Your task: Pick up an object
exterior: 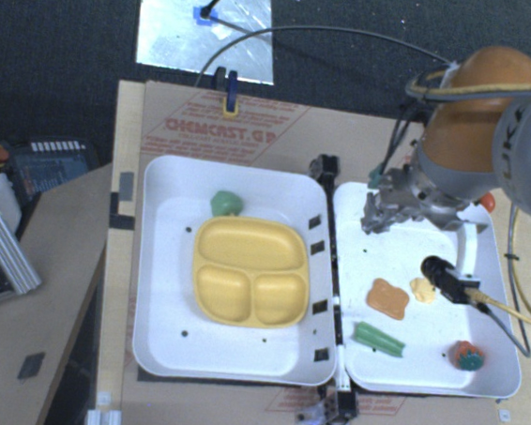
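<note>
- The gripper (375, 218) is seen low over the far left part of the right bin (504, 369); whether it is open or closed cannot be told, and nothing is seen held.
- The nearest candidate, an orange toast-shaped piece (388, 298), lies nearer the camera than the gripper, with bare bin floor between them.
- Its flat, matte slab is judged awkward to pinch.
- A green pod-like piece (379, 339) lies further on, its long axis running roughly left to right.
- A yellow divided tray (245, 271), smooth and glossy, occupies the left bin (160, 271).
</note>
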Motion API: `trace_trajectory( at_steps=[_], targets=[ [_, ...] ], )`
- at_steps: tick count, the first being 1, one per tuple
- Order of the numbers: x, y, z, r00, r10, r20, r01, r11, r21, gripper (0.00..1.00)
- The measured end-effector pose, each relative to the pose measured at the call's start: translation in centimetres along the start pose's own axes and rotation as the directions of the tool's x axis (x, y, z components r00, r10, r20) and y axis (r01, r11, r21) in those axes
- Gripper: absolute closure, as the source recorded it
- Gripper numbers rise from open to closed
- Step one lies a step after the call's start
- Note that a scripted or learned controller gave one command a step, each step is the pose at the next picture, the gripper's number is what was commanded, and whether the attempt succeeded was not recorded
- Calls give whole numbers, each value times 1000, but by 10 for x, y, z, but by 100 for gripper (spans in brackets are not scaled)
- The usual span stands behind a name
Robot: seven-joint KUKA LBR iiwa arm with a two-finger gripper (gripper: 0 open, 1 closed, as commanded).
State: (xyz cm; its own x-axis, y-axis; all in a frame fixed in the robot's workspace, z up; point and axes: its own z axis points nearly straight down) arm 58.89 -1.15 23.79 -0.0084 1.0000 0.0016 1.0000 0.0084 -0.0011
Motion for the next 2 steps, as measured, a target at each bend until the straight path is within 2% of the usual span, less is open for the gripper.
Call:
trace_trajectory(
  at_steps=[2],
  targets=[
    [95,-32,20,1000,-1,-1,1,1000,0,100]
  ],
)
